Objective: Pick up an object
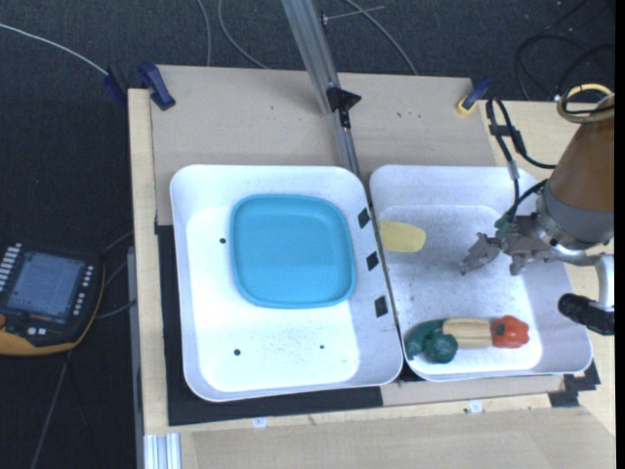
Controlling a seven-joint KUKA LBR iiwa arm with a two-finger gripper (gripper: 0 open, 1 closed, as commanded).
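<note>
Jaws: grey two-finger gripper (498,252) over the middle of the right shallow white plastic bin (391,189); whether it is spread or closed cannot be told; nothing seen between them.
Arm: grey, orange-banded, reaching in from the right edge.
Nearest candidate: wooden rolling-pin-like toy with a red end (485,332), lying at the bin's near wall, toward the viewer from the jaws, apart from them; long axis runs left-right across the bin.
Adjoining: dark green lumpy toy (433,344), touching the wooden piece's left end.
Further candidate: pale yellow flat oval piece (402,236), to the left of the jaws, near the bin's left wall.
Left bin (195,360): holds a light blue square plastic plate (292,250).
Worktop (244,115): tan board, carrying both bins.
</note>
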